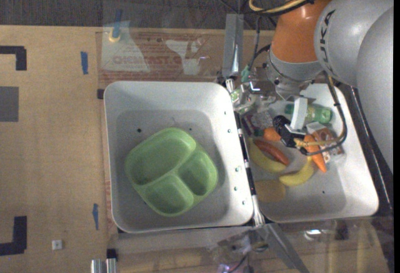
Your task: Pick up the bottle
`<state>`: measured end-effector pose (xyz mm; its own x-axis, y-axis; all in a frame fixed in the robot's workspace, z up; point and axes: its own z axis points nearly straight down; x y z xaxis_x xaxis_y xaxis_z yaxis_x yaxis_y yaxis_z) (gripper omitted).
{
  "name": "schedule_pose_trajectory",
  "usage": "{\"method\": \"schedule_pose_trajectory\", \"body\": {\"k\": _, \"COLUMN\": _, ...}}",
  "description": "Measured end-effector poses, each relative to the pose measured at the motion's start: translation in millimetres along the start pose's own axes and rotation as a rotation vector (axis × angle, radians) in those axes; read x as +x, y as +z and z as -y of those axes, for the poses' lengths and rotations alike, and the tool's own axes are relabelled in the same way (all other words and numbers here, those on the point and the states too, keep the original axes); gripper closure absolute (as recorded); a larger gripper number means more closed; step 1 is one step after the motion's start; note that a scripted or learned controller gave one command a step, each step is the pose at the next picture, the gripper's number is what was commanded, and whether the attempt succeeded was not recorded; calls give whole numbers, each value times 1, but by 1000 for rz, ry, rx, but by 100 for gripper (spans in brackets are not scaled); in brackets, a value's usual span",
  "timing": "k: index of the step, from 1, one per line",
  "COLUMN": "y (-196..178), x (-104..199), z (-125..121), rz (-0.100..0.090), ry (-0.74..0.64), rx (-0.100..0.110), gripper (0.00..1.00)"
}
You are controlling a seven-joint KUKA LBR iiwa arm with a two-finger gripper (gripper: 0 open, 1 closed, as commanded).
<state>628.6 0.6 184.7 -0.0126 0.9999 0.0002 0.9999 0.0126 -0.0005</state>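
The bottle (pixel 310 114), green with a white label, seemingly lies on its side; gripper (pixel 275 94) state unclear.

The green divided tray (pixel 171 170) looks like matt plastic. Both white bins (pixel 119 109) seem smooth plastic. The bench (pixel 50 140) looks like bare cardboard.

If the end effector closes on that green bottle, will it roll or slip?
The bottle lies on its side under the wrist, so it probably rolls if nudged. It looks like smooth plastic, so likely light and somewhat slippery. The carrot and banana crowd it and may shift too.
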Motion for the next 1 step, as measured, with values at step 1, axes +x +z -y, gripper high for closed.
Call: {"method": "schedule_pose_trajectory", "body": {"k": 1, "y": -72, "x": 42, "z": 16, "rz": 1, "ry": 562, "rx": -1, "gripper": 100}}
